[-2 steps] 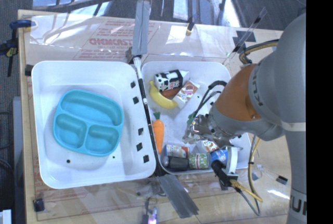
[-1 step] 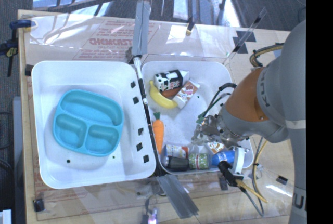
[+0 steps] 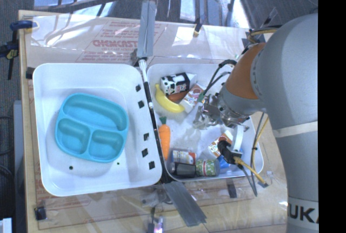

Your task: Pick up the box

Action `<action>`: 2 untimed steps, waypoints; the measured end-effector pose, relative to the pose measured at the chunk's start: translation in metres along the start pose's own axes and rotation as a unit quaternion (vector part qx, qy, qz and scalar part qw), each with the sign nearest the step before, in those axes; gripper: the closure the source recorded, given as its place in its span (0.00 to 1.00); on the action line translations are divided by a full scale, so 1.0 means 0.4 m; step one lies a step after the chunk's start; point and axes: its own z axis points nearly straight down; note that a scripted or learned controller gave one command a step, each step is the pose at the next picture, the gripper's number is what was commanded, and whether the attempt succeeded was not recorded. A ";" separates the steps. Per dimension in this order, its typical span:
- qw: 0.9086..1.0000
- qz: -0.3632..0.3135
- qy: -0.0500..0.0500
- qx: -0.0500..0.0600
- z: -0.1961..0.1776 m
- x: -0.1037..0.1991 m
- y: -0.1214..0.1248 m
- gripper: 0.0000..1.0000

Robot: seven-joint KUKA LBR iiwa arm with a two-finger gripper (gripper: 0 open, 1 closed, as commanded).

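We see two bins of smooth, glossy white plastic. The blue tray looks like matt plastic. The banana and carrot look like smooth, slightly shiny plastic. The arm has a satin grey shell with an orange band. The bench is pale wood under a clear, glossy sheet. The cans have printed, shiny labels.

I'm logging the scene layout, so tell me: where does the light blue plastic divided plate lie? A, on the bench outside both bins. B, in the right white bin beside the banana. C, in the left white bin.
C: the light blue plastic divided plate lies flat inside the left white bin, apart from the cluttered right bin.
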 end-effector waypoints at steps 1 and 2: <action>1.000 0.007 0.000 -0.001 -0.001 -0.055 -0.167 0.00; 0.999 0.037 0.000 0.000 0.000 0.003 -0.005 0.00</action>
